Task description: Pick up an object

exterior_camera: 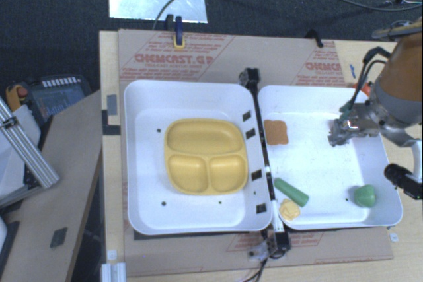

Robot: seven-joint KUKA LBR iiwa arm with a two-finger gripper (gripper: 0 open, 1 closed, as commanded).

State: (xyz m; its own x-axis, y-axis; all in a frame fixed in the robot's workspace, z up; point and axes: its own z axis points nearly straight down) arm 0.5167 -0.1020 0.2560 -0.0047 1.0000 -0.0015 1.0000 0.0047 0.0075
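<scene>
Camera view: the grey arm's hand (340,133) hangs over the right shallow white bin (317,99), near its far right side; whether it is open or closed cannot be told. On that bin's floor lie a flat tan square piece (276,132) by the left wall, a green cylinder (291,192) just beside a small yellow lump (289,209), and a green rounded object (365,195) at the near right corner. The left white bin (145,142) holds a yellow three-compartment plastic tray (205,155)
</scene>
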